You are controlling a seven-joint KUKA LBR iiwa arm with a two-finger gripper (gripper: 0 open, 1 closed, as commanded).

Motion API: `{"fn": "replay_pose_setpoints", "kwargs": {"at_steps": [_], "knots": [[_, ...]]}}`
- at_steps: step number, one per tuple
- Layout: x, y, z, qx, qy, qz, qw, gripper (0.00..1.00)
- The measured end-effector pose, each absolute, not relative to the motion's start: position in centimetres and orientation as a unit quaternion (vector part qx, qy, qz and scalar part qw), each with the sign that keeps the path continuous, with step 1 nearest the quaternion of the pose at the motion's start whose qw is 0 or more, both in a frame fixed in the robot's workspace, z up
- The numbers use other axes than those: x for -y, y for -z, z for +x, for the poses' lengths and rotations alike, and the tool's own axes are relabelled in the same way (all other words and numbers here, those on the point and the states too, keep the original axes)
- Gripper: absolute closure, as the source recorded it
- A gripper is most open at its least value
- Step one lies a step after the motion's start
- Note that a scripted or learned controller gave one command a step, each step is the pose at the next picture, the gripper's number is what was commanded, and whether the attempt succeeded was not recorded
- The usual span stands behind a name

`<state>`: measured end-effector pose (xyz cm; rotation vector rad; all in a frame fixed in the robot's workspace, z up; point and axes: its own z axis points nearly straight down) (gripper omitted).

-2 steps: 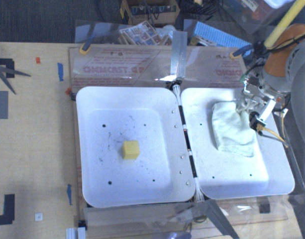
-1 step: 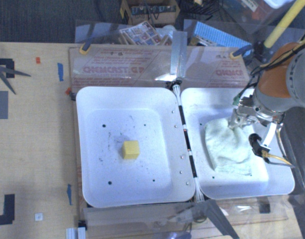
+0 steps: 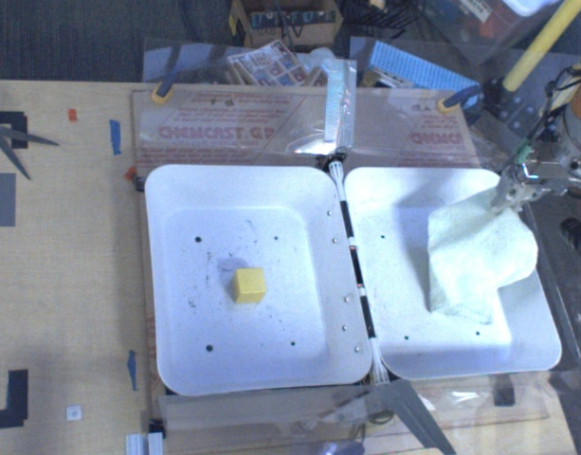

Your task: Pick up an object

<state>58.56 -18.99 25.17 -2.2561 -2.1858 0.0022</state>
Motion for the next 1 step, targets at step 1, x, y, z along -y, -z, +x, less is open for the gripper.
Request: {"fn": "replay_pose_setpoints", "kwargs": {"at_steps": [1], "knots": [[20.69,-14.62,58.44,0.529,-0.002,-0.849,0.002,1.0]]}}
